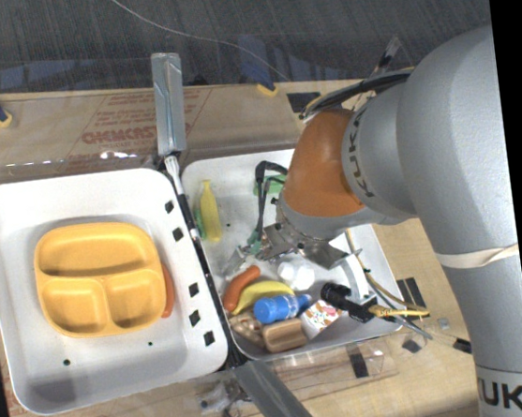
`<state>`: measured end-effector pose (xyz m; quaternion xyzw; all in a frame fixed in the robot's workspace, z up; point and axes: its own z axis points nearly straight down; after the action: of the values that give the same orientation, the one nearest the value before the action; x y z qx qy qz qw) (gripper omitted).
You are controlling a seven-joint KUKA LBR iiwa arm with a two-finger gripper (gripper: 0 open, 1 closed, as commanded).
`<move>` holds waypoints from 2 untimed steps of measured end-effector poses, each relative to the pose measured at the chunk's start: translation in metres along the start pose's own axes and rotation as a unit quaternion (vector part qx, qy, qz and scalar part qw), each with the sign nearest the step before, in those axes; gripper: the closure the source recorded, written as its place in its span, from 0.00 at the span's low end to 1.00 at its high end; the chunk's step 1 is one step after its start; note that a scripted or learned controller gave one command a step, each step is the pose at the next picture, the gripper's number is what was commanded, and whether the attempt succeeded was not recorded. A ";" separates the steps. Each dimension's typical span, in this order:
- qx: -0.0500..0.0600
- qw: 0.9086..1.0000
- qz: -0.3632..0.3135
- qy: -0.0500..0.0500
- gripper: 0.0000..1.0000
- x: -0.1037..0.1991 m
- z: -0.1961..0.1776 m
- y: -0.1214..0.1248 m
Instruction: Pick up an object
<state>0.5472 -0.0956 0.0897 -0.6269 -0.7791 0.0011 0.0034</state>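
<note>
Grey arm (443, 152) reads "KUKA". Gripper (263, 242) low in right bin (238, 173) near toy food; grip cannot be told.

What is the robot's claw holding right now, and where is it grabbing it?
It cannot be told. The claw hangs low over the toys in the shallow white right-hand bin, and the grey arm hides its tip.

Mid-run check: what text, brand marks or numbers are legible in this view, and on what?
"KUKA", vertical on the grey arm beside its orange band.
"KUK", cut off by the frame edge, on the arm base.
Red printing on the cardboard sheet behind the bins: too blurred to read.
Label on the small packet in the right bin: too small to read.
</note>
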 end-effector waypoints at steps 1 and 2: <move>-0.004 0.997 0.079 -0.002 0.00 0.026 -0.103 -0.005; 0.002 1.000 0.022 0.000 0.00 0.006 -0.041 -0.011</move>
<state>0.5358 -0.0922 0.1305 -0.6438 -0.7652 0.0024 0.0042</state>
